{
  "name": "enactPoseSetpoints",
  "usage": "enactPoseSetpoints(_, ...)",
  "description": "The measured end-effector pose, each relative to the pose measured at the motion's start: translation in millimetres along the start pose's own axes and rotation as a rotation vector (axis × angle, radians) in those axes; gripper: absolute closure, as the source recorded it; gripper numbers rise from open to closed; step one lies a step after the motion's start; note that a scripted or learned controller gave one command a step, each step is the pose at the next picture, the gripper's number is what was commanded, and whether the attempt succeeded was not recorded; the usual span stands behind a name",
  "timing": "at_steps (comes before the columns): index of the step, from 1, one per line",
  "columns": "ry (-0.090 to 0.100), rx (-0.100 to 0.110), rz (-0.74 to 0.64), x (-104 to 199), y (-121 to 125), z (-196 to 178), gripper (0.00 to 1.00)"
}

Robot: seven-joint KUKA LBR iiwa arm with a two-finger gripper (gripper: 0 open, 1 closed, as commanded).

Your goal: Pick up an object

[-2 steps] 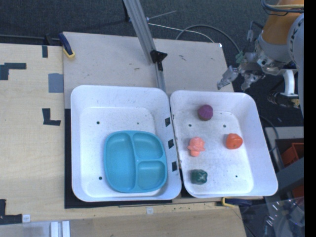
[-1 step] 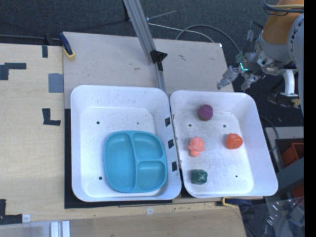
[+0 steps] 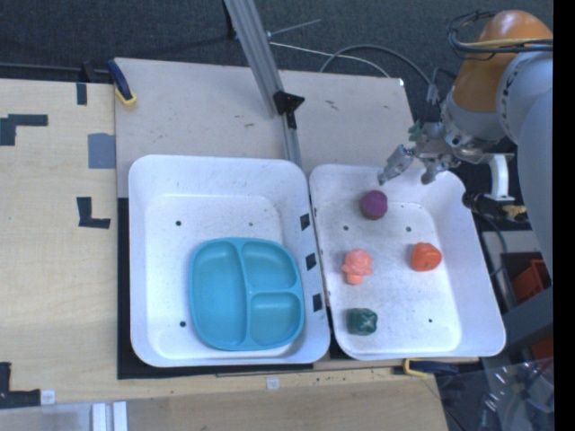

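While spread open, tool (image 3: 411, 167) hovers above purple ball (image 3: 374, 205).

No text, label, brand, number or sign can be read on anything near the gripper (image 3: 410, 168).

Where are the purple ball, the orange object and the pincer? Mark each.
purple ball (image 3: 375, 205), camera view, middle of its top.
orange object (image 3: 426, 257), camera view, its centre.
pincer (image 3: 411, 170), camera view, midway between its fingertips.

right bin (image 3: 467, 232) centre open, purple ball (image 3: 375, 205) nearest jaws
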State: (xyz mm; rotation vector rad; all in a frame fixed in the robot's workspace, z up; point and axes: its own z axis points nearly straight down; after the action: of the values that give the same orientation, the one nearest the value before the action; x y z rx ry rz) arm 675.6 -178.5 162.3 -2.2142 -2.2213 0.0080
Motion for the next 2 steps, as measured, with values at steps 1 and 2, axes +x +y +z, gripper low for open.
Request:
enactPoseSetpoints(1, -0.001, -0.002, 0.0, 4, -3, 44, 0.0)
enactPoseSetpoints(2, -0.003, 0.006, 0.003, 3, -4, 72, 0.0)
